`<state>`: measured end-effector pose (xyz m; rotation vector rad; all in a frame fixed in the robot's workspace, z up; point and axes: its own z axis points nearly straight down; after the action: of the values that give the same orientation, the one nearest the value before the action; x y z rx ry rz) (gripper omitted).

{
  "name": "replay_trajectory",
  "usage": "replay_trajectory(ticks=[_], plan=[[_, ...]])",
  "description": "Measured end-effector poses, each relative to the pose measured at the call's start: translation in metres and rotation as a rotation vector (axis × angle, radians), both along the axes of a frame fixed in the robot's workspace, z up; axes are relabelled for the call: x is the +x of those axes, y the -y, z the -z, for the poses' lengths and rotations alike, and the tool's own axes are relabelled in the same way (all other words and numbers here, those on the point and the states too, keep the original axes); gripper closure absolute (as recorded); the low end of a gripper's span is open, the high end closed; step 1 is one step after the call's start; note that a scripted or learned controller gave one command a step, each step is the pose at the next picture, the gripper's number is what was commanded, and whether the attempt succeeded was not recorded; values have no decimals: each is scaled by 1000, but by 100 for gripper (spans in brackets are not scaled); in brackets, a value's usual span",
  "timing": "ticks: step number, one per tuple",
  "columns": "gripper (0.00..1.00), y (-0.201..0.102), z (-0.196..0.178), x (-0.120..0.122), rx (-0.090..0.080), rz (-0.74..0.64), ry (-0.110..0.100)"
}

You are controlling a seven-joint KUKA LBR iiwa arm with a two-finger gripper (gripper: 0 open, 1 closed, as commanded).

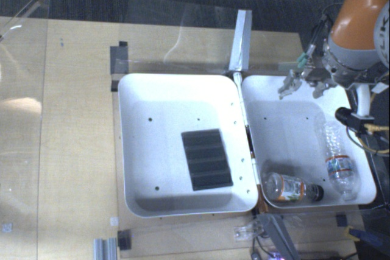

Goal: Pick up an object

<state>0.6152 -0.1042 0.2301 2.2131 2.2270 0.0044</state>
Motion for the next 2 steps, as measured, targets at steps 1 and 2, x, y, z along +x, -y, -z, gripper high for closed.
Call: replay_trajectory(ticks=[1, 2], plan=[[0, 44, 142, -14, -3, -123, 8], [100, 42, 129, -11, -2, -123, 16]])
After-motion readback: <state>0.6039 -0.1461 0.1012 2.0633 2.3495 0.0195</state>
